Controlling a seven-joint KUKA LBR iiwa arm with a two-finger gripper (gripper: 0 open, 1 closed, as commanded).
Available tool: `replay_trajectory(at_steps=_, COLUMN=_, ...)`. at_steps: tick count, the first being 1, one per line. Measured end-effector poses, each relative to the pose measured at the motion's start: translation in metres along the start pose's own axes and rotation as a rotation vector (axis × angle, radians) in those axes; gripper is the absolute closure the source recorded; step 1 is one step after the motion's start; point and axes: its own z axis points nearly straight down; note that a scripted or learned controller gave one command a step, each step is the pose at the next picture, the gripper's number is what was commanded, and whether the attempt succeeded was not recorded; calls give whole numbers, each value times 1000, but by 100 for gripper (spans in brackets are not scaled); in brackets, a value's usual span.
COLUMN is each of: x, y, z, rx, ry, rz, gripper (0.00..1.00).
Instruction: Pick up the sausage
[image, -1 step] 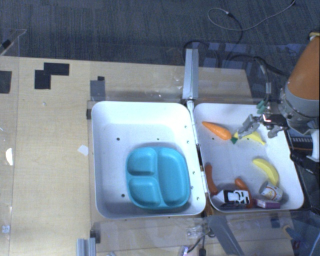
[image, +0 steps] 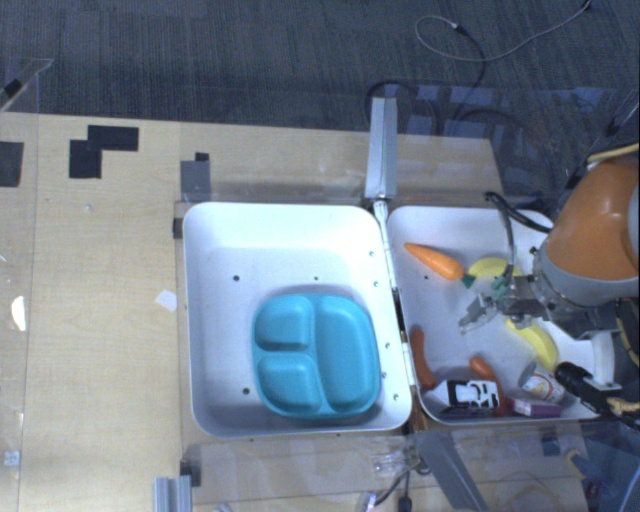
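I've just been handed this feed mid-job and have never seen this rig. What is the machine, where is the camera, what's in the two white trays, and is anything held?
One camera looks down at a slant on a bench. The grey arm with an orange band reaches in from the right; its gripper hangs over the right bin, and nothing shows between its fingers. That bin holds the sausage along its left wall, a carrot, a banana and small packaged items near the front. The left bin holds a blue divided tray.

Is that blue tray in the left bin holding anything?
Empty: the blue tray shows bare blue compartments, lying flat in the left bin.
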Motion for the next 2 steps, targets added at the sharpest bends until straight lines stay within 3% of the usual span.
replay_trajectory(at_steps=1, x=-5, y=-21, z=73, rx=-11, ry=-2, rz=-59, gripper=0)
replay_trajectory(at_steps=2, x=-5, y=-17, z=61, rx=-20, ry=-4, rz=-61, gripper=100)
